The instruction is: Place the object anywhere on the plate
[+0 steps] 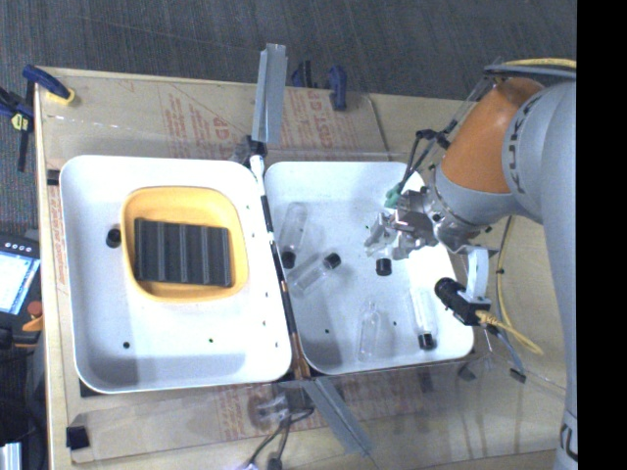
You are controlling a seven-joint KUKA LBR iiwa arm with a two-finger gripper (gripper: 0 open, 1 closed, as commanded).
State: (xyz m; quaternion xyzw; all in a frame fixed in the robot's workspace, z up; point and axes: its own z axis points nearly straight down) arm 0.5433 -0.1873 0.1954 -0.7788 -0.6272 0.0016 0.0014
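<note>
A yellow plate (184, 207) with a dark ridged insert lies in the left white bin (88, 311). Several clear plastic tubes with black caps lie in the right bin (338, 355): one (292, 227) near the divider, one (313, 273) beside it, one (368, 327) toward the front, and one (421, 317) at the front right. My gripper (386, 253) hangs over the right bin's middle right, pointing down, apart from the plate. A small black piece (384, 265) sits right under its tip; I cannot tell whether it is a cap or part of the gripper.
The grey arm with its orange band (485, 145) reaches in from the right over the right bin's far corner. A raised divider (274, 262) separates the bins. Clamps and a metal bar (269, 91) stand behind the bins on the cardboard-covered bench.
</note>
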